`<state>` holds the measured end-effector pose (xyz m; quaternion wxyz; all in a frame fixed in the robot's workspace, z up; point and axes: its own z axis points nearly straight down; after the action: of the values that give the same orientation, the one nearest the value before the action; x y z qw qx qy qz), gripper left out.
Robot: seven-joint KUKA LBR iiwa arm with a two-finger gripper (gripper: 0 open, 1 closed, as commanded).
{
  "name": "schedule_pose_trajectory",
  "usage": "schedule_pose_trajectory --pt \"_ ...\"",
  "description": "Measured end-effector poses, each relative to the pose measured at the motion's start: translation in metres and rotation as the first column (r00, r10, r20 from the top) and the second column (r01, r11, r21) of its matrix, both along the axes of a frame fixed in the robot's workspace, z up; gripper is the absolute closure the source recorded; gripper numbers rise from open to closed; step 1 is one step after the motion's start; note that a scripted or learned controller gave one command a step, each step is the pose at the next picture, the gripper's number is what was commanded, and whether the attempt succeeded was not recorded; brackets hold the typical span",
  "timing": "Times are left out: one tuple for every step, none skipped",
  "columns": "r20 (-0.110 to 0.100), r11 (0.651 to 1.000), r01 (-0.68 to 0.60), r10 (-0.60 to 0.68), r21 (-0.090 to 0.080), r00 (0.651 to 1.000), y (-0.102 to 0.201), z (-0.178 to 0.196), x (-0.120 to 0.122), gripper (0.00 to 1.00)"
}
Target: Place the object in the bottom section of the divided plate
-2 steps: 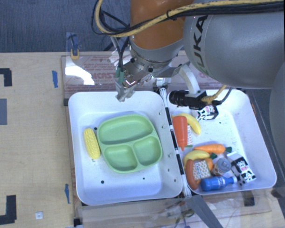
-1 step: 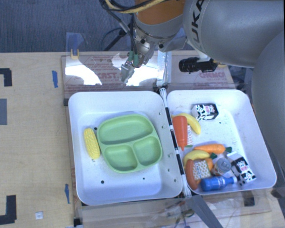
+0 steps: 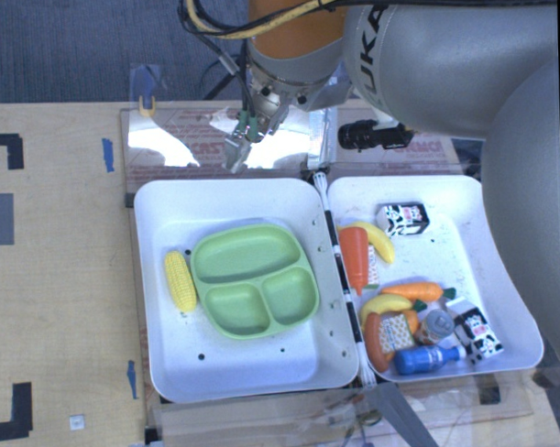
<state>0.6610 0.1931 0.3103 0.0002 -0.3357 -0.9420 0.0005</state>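
A green divided plate (image 3: 307, 263) lies in the left bin (image 3: 160, 208). It has one long section at the far side and two smaller ones at the near side, and all three hold nothing. A yellow corn cob (image 3: 180, 279) lies on the bin floor just left of the plate, touching or nearly touching its rim. My gripper (image 3: 239, 151) hangs above the far edge of the left bin, well away from the plate and the corn, and I see nothing in it.
The right bin (image 3: 501, 256) holds several toy foods: an orange carrot (image 3: 354, 255), a banana (image 3: 382, 241), a cow-patterned carton (image 3: 403, 218), a second carrot (image 3: 413, 292), a blue bottle (image 3: 422, 360) and others. The arm's bulk overhangs the right bin's far side.
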Motion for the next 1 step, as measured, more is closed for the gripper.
schedule_pose_trajectory --pt "-0.001 0.983 -0.181 0.181 0.001 0.983 -0.0381 -0.0006 -0.0092 1.00"
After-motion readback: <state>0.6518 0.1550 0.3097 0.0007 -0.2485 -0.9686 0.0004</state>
